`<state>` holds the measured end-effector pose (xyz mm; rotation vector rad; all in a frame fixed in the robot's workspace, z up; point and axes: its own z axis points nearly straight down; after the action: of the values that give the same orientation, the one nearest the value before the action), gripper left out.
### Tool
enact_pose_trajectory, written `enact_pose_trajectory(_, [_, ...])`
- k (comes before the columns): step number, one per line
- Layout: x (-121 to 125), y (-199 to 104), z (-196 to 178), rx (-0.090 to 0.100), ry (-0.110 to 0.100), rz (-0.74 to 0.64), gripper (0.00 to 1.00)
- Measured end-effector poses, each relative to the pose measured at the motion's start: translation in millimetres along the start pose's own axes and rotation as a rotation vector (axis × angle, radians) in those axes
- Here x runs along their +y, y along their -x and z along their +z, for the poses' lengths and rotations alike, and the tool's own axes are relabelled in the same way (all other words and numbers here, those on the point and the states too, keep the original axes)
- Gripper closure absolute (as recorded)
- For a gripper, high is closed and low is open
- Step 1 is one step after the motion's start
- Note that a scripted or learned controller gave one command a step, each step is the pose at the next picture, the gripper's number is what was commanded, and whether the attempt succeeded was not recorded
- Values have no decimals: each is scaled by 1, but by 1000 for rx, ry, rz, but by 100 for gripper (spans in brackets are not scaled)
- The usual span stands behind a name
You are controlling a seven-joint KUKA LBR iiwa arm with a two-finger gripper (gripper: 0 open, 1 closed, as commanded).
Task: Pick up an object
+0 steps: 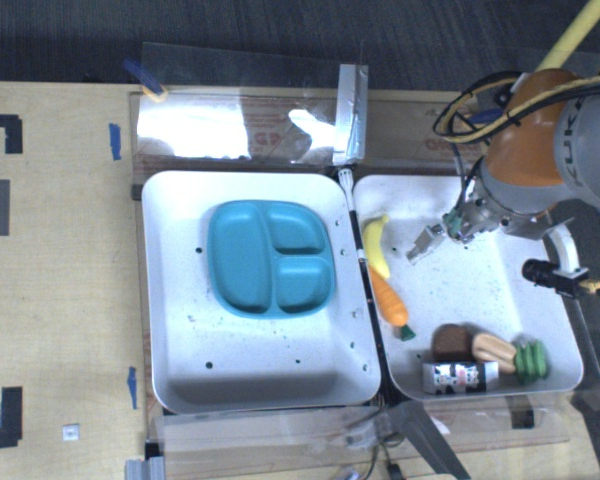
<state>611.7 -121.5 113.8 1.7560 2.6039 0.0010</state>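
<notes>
Over the right bin [540,298], near its back wall, the gripper [432,236] hangs with its jaws spread and nothing between them, pointing down and leftward at bare white floor. Just beside it to the left lie a banana [376,245] and, touching its lower end, a carrot [389,302] along the bin's left wall. Farther off, at the front edge, sit a brown block [451,342], a small bottle [462,375] and a green-tipped toy [529,359], crowded together. This looks like the approach step, with no grasp made. Next, the gripper likely needs to shift left over the banana, descend, and close across its narrow width. A blue divided plate [272,257] rests in the left bin [170,268].
</notes>
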Motion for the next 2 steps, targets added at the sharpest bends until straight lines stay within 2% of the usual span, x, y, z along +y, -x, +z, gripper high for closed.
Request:
enact_pose_trajectory(1, [-8,-64,-73,-2,4,-202,0])
enact_pose_trajectory(2, [-5,-24,19,5,-8,-133,0])
